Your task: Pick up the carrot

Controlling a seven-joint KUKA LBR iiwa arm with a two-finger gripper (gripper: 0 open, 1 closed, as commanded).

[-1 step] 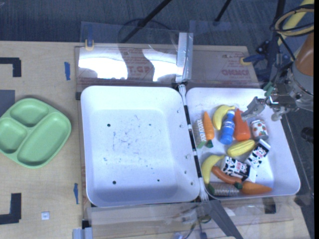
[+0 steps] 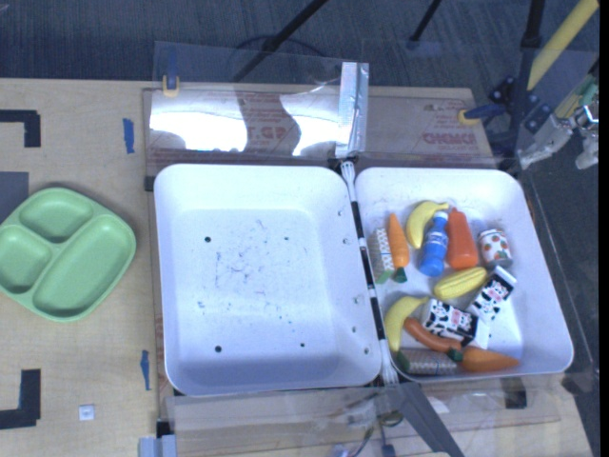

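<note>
Task item: several carrots lie in the right bin [image 2: 547, 255]. One carrot [image 2: 397, 241] lies along the bin's left wall, green end toward the bottom of the frame. Another carrot [image 2: 489, 358] lies at the bin's lower edge, and a third carrot [image 2: 430, 336] sits partly under a cow-patterned box [image 2: 450, 321].
Neighbours: three bananas [image 2: 424, 221] [image 2: 460, 282] [image 2: 400, 318], a blue bottle [image 2: 435, 242], an orange-red piece [image 2: 461, 241] and a second cow-patterned box [image 2: 490, 298], all crowded and mostly touching.
Left bin [image 2: 252, 274]: white floor with faint scribbles, no toys on it.
Desk [image 2: 76, 369]: a green divided plate [image 2: 62, 253] rests at the left of the frame.
Tool [image 2: 557, 141]: at the far upper right of the frame, outside the bins; whether it is clenched or released I cannot tell.
Step in hand: judged as the approach, nothing grasped.
Next move: travel toward the lower left over the right bin, descend onto a carrot. The one by the left wall looks least hemmed in, though the wall limits clearance on one side.
Risk: neighbouring toys may be nudged or caught instead.
</note>
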